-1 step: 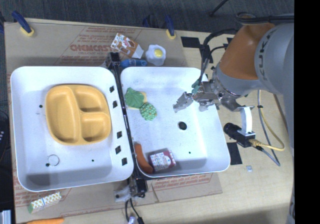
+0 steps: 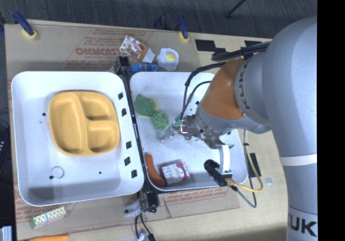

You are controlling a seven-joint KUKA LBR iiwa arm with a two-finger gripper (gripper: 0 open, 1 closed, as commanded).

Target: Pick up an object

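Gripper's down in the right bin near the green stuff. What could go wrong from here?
1. The gripper sits beside the green toy, not over it, so closing may catch only an edge or nothing.
2. The broccoli-like piece lies close by; a push could nudge both.
3. The arm hides much of the right bin, so a miss may be hard to see.

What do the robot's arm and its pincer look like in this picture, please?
The arm is bulky, rounded and light grey, with a glossy orange band above the wrist. Dark letters "UK" show near its base. Black cables loop over the orange part, and a yellow cable trails below. The pincer is a small grey metal piece at the tip.
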